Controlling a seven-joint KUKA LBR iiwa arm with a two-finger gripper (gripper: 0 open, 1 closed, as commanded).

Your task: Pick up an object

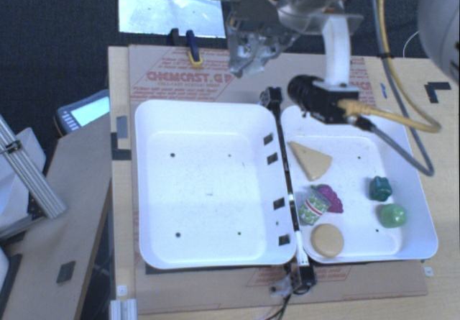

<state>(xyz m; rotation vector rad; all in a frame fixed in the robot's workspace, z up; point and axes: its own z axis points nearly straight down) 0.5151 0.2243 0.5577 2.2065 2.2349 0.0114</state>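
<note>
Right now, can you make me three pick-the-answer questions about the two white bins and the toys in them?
1. Where is the cheese wedge?
A. left bin
B. right bin
C. on the bench

2. How many green things sit near the right bin's right side?
A. two
B. none
C. five

3. Where is the gripper?
A. down among the toys
B. up beyond the bins' far edge
C. resting in the left bin

Answers: 1 B, the wedge lies right of the divider. 2 A, the dark green toy and the light green toy. 3 B, it hangs above the cardboard.
</note>
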